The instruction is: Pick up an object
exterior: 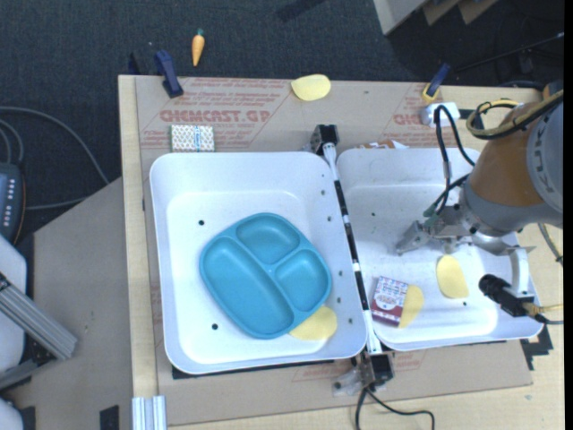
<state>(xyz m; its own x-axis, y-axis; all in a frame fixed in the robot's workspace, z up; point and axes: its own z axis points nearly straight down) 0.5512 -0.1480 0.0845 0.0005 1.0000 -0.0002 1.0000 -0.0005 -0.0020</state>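
Observation:
My gripper (419, 236) hangs low over the middle of the right bin (394, 173), reaching in from the right under the grey and orange arm (510, 173). Nothing shows held in it. Just right of and below it lies a yellow chip (452, 278) on the bin floor. A small red and white box (389, 298) rests near the bin's front left corner, with a yellow piece (413, 305) tucked against its right side. In the left bin (179, 186) sits a blue divided plate (264, 274), and another yellow piece (315, 324) pokes out from under its front edge.
On the bench behind the bins lie a yellow object (311, 87) and a small patterned box (192, 137). Blue clamps (167, 73) (436, 81) grip the bench's back edge. Cables (466, 124) run along the right bin's back right. An orange carrot toy (198, 47) lies on the floor.

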